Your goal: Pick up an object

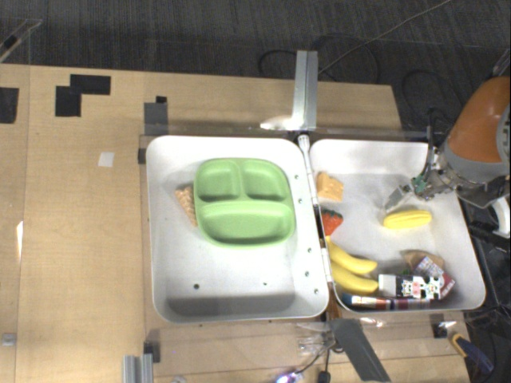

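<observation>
Just below the two-finger claw [402, 195], whose open-or-closed state I cannot tell, lies the smooth yellow lemon-shaped object [407, 219], apart from it on the right white bin [363, 190] floor; risk: rounded shape rolls aside under off-centre descent.

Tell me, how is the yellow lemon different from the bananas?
The lemon is one short, plump oval, while the bananas are two long, curved pieces side by side. The lemon lies in open space just below the gripper, while the bananas sit against the right bin's left wall. Both are yellow and share that bin.
</observation>
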### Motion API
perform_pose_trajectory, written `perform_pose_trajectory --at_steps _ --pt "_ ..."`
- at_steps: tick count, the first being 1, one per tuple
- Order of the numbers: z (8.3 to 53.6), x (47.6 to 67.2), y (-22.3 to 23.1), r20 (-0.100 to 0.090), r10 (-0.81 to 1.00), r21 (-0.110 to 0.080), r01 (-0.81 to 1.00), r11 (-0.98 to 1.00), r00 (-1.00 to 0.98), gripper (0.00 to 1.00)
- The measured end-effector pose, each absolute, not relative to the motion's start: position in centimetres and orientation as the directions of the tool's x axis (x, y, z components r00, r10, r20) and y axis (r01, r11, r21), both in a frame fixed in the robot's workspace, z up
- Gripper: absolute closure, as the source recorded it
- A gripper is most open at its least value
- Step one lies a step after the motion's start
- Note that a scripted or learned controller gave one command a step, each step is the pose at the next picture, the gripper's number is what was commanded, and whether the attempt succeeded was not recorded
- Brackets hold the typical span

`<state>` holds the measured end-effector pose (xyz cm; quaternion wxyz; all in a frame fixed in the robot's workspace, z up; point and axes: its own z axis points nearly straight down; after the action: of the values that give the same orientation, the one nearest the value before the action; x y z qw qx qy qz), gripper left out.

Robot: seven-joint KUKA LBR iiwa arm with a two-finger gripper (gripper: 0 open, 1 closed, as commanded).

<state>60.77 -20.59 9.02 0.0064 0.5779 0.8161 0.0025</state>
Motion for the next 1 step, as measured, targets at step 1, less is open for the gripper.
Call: perform_pose_trajectory --at_steps 1 --pt "9.17 54.78 -17.94 -0.008 0.962 0.015 0.962 0.273 -0.273 0.0"
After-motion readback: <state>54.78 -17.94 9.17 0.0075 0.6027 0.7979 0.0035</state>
